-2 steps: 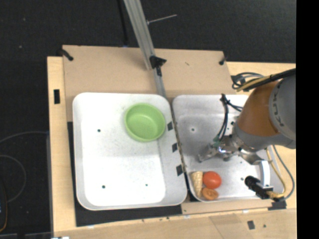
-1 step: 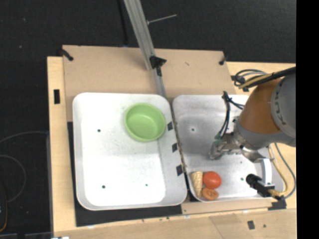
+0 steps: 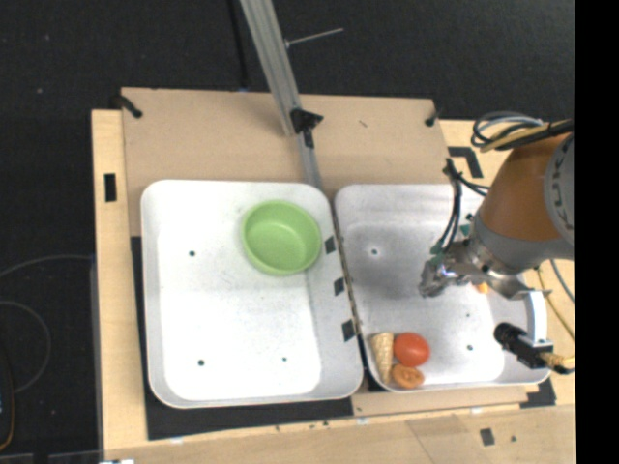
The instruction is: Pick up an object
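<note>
Overhead, the gripper [image 3: 437,280] hangs above the right bin's [image 3: 387,216] bare middle; whether its jaws are open cannot be told. Likely targets, a red tomato [image 3: 412,348], a tan piece [image 3: 384,349] and an orange piece [image 3: 407,377], cluster in that bin's near corner, so it probably must travel there. Beside this bin, a green bowl [image 3: 281,239] sits in the left bin [image 3: 193,298].

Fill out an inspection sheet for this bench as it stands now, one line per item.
Surface: tan bench bearing the left bin and the right bin side by side, touching along the middle.
Job's things: green bowl upright in the left bin's far part; red tomato-like piece, pale bread-like piece and small orange piece clustered at the right bin's near edge.
Clutter: nothing seen.
Grippers: gripper over the right bin's middle, away from the cluster; finger state cannot be told.
Cables: wires loop behind the arm.
Surroundings: dark floor; a metal post slants in from the far side.
</note>
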